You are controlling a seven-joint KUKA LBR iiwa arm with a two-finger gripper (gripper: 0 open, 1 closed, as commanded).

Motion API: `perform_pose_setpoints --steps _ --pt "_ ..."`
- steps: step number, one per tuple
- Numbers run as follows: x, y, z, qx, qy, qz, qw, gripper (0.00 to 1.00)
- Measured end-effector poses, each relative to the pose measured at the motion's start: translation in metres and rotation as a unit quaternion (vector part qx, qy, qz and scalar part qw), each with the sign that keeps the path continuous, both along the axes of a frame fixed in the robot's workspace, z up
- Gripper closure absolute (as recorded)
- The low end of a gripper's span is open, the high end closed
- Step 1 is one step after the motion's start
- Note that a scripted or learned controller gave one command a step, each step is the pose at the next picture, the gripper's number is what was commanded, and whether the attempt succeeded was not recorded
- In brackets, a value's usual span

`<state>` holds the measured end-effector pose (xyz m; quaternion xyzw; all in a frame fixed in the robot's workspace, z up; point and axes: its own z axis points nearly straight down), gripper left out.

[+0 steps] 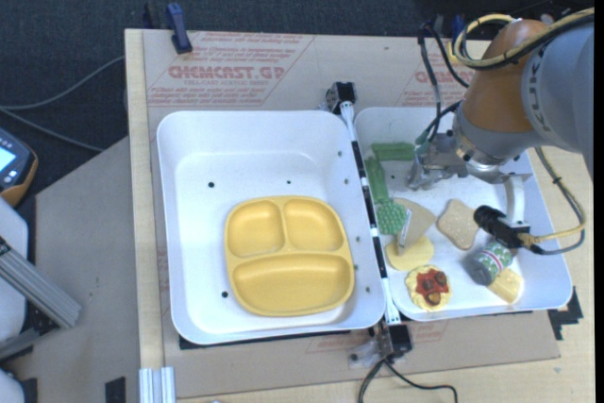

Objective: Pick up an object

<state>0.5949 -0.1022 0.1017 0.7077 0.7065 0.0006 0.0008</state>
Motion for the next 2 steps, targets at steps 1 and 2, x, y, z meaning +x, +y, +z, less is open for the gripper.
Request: perform_pose_setpoints --steps 1,2 --pt "0.0 0.0 -0.001 0.0001 0.0 0.0 1.0 0.0" --pt "0.074 0.065 0.09 0.0003 -0.007 0.005 1.0 0.0"
